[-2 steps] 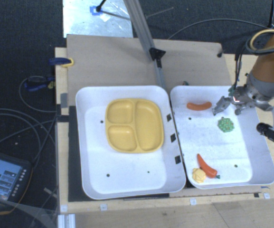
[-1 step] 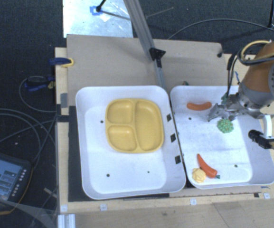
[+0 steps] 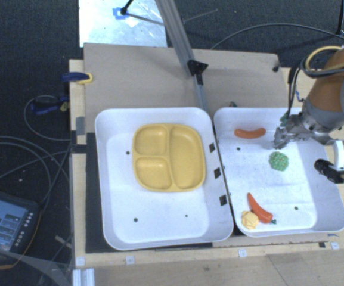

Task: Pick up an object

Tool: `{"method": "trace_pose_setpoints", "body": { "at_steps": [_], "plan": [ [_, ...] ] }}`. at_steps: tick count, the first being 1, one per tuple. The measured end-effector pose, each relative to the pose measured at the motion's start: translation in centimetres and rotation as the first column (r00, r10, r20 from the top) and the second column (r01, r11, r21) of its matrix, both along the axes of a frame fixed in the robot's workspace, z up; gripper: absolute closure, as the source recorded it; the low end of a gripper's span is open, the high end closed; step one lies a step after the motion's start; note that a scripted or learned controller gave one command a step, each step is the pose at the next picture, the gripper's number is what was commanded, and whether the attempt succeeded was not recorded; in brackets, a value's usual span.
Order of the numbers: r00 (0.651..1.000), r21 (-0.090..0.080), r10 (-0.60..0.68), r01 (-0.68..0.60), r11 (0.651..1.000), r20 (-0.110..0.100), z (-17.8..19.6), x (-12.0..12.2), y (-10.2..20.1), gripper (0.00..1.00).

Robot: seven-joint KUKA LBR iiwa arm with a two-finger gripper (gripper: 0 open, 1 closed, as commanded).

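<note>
Nearest you, at the front edge of the right shallow white bin (image 3: 315, 219), a small pale yellow lumpy piece (image 3: 250, 220) lies touching the lower end of an orange carrot-shaped piece (image 3: 259, 208). Further in, a green knobbly ball (image 3: 278, 161) sits mid-bin. The end effector (image 3: 281, 137) hovers just above and beside the ball, nothing visibly between its tips; you cannot tell whether they are apart or together. Beyond it lies an orange sausage-shaped piece (image 3: 250, 133). The left shallow white bin (image 3: 160, 219) holds a yellow three-compartment plastic plate (image 3: 169, 157). Both bins rest on the surface (image 3: 136, 70).
</note>
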State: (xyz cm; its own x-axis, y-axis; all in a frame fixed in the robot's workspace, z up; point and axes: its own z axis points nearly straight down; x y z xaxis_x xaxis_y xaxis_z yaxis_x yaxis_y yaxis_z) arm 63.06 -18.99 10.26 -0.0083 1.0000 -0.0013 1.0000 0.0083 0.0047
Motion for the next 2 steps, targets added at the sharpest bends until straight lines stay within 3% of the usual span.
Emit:
{"method": "trace_pose_setpoints", "body": {
  "at_steps": [2],
  "plan": [
    [1.000,-0.002,-0.002,0.002,1.000,0.005,12.8,-0.1,-0.8,1.00]
  ]
}}
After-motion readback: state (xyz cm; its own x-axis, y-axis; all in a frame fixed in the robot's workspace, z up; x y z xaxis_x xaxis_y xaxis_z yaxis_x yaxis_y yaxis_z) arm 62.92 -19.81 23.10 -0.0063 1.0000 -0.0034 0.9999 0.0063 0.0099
